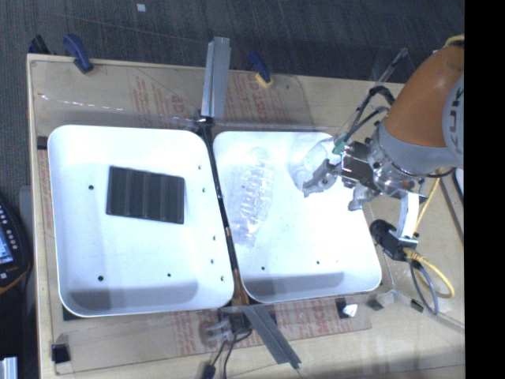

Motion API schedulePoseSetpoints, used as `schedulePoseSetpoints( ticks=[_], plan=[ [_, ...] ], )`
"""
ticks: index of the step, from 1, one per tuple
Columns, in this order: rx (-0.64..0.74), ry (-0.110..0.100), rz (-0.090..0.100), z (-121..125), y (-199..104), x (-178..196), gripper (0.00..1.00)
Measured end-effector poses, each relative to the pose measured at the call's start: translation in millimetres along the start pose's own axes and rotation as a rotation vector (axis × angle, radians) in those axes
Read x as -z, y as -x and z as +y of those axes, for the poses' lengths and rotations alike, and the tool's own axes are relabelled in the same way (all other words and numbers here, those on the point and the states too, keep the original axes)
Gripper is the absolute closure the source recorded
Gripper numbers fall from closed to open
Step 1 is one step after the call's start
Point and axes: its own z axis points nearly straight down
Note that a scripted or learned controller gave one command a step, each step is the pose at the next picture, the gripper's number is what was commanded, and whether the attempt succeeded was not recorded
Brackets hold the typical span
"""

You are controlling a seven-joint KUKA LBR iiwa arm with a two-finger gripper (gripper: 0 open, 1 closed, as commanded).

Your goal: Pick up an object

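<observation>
Clear plastic bottle (252, 197) lies in the right bin (359, 279), near its left wall. Gripper (319, 178) hangs apart, toward the far right corner; finger state unreadable. Likely light, slippery, crushable; grasp across its middle.

left bin (71, 212): dark slab (146, 195) mid-floor, margins open | right bin (347, 251): clear bottle (251, 198) along left side, lower-right floor open | pincer (319, 178) over upper-right corner
</observation>
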Motion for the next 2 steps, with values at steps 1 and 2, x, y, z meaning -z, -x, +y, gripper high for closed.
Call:
schedulePoseSetpoints(
  ticks=[1, 2],
  plan=[
    [-0.007, -0.001, 0.0, 2, 23, 33, 0.0],
    [0.083, 0.0, 0.001, 6, 22, 88, 0.0]
  ],
)
